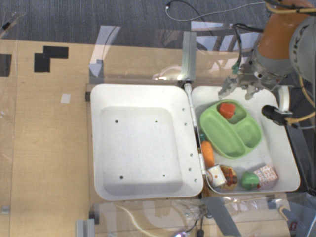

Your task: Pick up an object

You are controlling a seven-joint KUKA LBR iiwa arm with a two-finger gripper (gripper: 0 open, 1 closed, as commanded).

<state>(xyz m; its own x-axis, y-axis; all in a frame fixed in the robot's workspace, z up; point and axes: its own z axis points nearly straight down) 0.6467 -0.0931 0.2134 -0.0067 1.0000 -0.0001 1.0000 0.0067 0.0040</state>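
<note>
We saw the arm [284,38] reaching in from the right, its orange band above the wrist, with the end effector [241,86] hanging over the far edge of the right bin [291,157]. Its fingers [228,87] were spread apart and nothing lay between them.

The right bin held all the objects. A green divided plate [232,132] lay in its middle, and a small red item [227,109] sat in the plate's far compartment, just below the end effector. A carrot-like orange piece [208,154] lay along the bin's left wall, touching the plate's edge. Near the front wall we noted a small white-and-red can [216,176], a patterned packet [229,174] beside it, a green round item [250,180] and a white-and-red box [266,174].

The left bin [138,142] stood alongside on the wooden worktop [44,132].
</note>
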